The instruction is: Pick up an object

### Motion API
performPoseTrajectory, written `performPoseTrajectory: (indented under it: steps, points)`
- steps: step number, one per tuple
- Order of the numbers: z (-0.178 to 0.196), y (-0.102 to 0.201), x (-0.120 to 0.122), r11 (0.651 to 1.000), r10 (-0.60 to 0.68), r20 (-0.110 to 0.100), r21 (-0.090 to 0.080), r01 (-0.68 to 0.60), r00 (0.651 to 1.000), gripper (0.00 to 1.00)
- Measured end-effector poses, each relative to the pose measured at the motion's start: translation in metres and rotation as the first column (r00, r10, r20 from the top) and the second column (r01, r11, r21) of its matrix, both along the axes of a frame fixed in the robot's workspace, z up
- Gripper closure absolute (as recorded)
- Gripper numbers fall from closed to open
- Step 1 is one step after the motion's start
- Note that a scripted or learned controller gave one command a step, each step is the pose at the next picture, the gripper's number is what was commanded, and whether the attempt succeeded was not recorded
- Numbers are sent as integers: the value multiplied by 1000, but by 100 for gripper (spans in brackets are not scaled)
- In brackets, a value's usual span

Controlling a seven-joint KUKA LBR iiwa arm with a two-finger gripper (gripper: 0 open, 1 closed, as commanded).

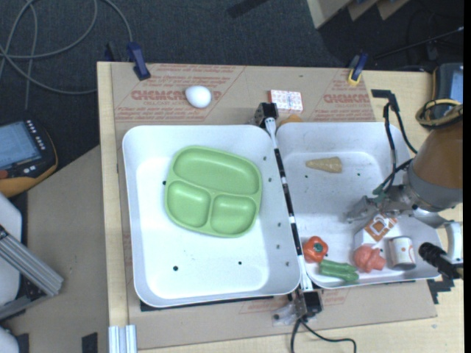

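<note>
Approach step, as I read it: gripper [372,213] low in right bin [346,134], fingers' state I cannot tell, above orange-white packet [377,228] near pink toy [368,257]; next, descend and close.

Robotics lab, by the look of it. Bench topped w/ printed cardboard [221,79] held by blue clamps [137,59], two white bins [147,197] screwed side by side, dark carpet [184,13] w/ loose cables [51,20] running across. Handheld control pad [22,149] sits at left, aluminium framing [29,263] beside it. Grey robot arm [438,171] w/ orange band reaches in from right. Plastic toy food [315,248] as test props.
</note>
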State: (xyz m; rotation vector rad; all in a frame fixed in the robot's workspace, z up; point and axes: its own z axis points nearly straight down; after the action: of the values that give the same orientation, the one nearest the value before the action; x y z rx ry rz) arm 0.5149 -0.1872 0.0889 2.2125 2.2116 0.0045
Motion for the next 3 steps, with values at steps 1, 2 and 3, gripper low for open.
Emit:
performPoseTrajectory:
  steps: [1, 2, 3]
  points:
    - [1, 1, -30, 1000, 0, 8, -3, 0, 1000, 0]
    - [11, 0, -29, 1000, -2, 13, -7, 2, 1000, 100]
    - [86, 52, -19, 1000, 2, -11, 7, -2, 1000, 100]
